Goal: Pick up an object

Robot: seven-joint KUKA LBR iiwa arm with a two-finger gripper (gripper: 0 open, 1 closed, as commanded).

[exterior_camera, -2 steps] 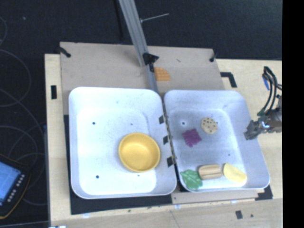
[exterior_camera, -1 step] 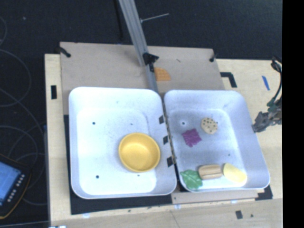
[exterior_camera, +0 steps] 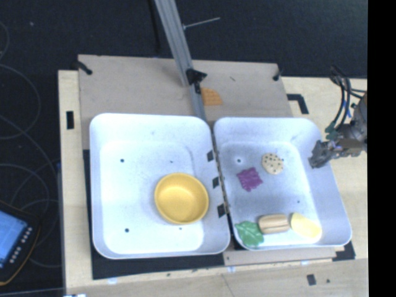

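1. Camera view, front edge first: green leafy piece (exterior_camera: 249, 232), tan roll (exterior_camera: 273, 223) and yellow lemon-like piece (exterior_camera: 305, 226) sit in a row along the near wall of the right bin (exterior_camera: 322, 141). Green piece touches the roll; roll touches the yellow piece.
2. Farther back in the same bin: purple scrap (exterior_camera: 249, 179) near the middle, speckled cookie (exterior_camera: 272, 163) just beside it, up and to the right. The two are apart, with bare floor around both.
3. Left bin (exterior_camera: 105, 166) holds one yellow bowl (exterior_camera: 181, 197), upright, toward its near right part.
4. Gripper (exterior_camera: 318, 155) sits at the right bin's right rim, above the wall, well apart from every object. Too small and dark to read its state, so I cannot tell.
5. Step, my read: pre-approach. Nothing is picked and no target is committed; every candidate lies on a bin floor.
6. Next move calls for: travel left over the bin, then descend. Cookie is nearest and isolated, so the cleanest target. Purple scrap looks flat, likely a poor grip.
7. Risk: the front row is packed against the wall, so there is little room beside those pieces.
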